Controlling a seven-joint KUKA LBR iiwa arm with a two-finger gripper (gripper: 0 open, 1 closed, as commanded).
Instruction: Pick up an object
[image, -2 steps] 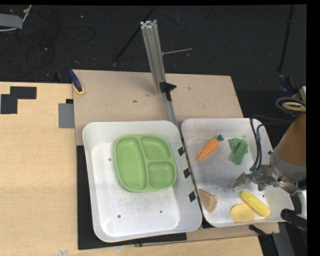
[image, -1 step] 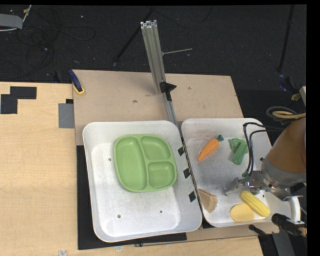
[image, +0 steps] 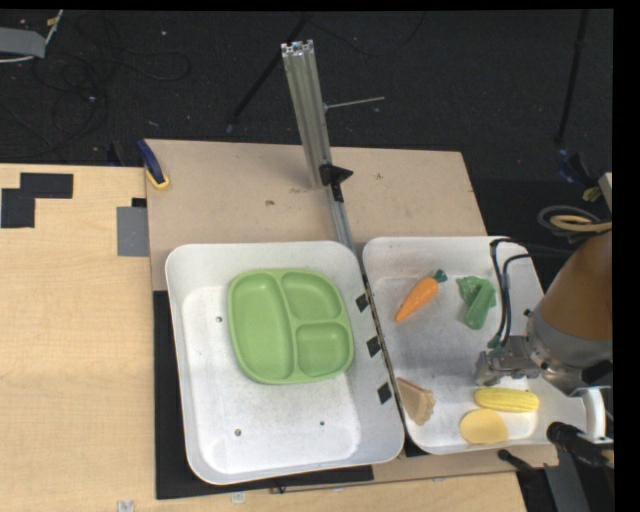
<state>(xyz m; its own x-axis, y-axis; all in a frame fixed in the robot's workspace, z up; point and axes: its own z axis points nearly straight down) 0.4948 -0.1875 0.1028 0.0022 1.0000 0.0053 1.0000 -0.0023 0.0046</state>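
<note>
In the right bin (image: 440, 255), near its right wall, the pincer (image: 497, 366) hangs low over the white floor, just above the corn cob (image: 507, 401); whether it is clenched or released cannot be told from this slant. The corn cob lies by the bin's front right corner, with a yellow lemon-like piece (image: 484, 427) touching it in front. A green vegetable (image: 477, 301) and an orange carrot (image: 418, 297) lie farther back, well apart from the pincer. A tan wedge (image: 417, 402) rests by the bin's front left edge. The left bin (image: 200, 420) holds a green divided plate (image: 291, 326). Both bins sit on the surface (image: 400, 190).
</note>
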